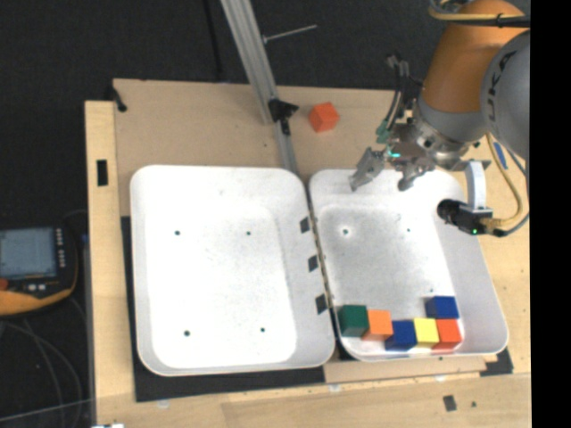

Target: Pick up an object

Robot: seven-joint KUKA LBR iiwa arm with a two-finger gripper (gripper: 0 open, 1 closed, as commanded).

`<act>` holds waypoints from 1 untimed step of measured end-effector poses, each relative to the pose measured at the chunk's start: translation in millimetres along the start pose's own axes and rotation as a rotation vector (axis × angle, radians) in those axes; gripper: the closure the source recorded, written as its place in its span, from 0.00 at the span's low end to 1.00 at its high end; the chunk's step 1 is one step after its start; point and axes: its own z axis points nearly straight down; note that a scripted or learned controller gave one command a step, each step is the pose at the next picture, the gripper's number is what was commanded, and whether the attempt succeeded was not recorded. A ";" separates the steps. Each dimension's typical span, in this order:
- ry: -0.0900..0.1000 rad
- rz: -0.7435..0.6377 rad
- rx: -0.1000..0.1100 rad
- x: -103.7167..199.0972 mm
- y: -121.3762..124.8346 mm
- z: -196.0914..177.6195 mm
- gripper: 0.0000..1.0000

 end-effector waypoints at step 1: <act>-0.003 0.009 0.008 -84.8 -13.0 90.5 0.00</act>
